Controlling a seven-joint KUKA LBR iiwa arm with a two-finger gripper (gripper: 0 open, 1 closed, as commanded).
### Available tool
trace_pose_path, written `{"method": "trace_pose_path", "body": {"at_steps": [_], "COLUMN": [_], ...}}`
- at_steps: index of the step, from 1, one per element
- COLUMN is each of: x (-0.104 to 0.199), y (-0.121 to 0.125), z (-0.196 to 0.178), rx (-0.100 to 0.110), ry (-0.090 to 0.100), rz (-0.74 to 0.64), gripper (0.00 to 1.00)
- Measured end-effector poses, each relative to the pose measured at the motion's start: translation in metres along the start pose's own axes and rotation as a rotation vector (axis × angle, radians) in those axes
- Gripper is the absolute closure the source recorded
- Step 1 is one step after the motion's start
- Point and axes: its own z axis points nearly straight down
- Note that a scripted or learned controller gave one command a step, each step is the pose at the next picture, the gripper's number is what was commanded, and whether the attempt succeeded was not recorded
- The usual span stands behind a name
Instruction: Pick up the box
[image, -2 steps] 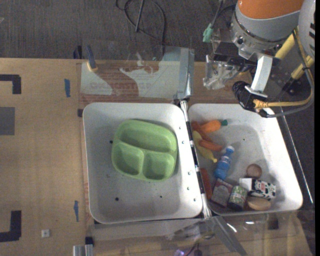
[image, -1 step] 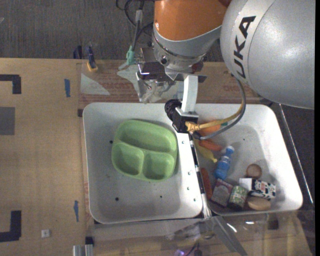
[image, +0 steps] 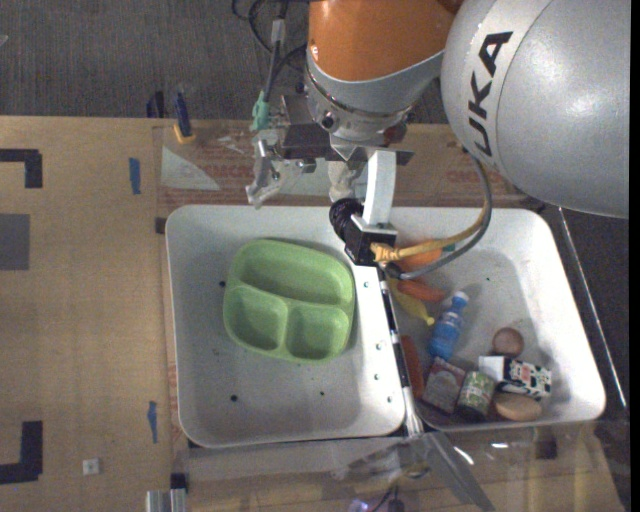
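Big grey arm (image: 540, 90) fills the far right, smooth and rounded, its glossy orange band (image: 375, 35) sitting just above the wrist. Below it, two shallow white bins side by side: the left bin (image: 200, 380) carries a lime-green plate (image: 290, 300), a moulded plastic one with three compartments and soft rounded corners, and the right bin (image: 570, 300) holds the clutter.

The gripper (image: 262, 190) hangs at the far edge of the left bin, above the rim, with nothing between its fingers. Whether those fingers stand apart or together I cannot tell from this angle; they read as one pale metal tip.

So where's the prize? The box (image: 522, 376) lies in the near right corner of the right bin, a small white carton with dark patches, flat-sided and sharp-edged, pressed against a round can (image: 478, 392) and a flat brown disc (image: 517, 406). A blue bottle (image: 448, 328) stands just left of it, with orange carrots (image: 420, 290) farther back.

By my read the pick has not begun: this is the approach stage, and the gripper is well apart from the target. The next move calls for a swing across the divider to the right bin, then a careful descent, since the neighbours crowd that carton tightly.
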Motion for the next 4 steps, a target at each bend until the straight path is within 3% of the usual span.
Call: {"method": "trace_pose_path", "body": {"at_steps": [1, 2, 3, 4], "x": [0.001, 0.000, -0.091, -0.090], "y": [-0.064, -0.063, -0.088, -0.087], "z": [0.226, 0.216, 0.288, 0.288], "rx": [0.000, -0.002, -0.016, -0.017], "ry": [0.001, 0.002, 0.000, 0.001], "rz": [-0.062, -0.058, -0.211, -0.212], "gripper": [0.00, 1.00, 1.00, 0.00]}}
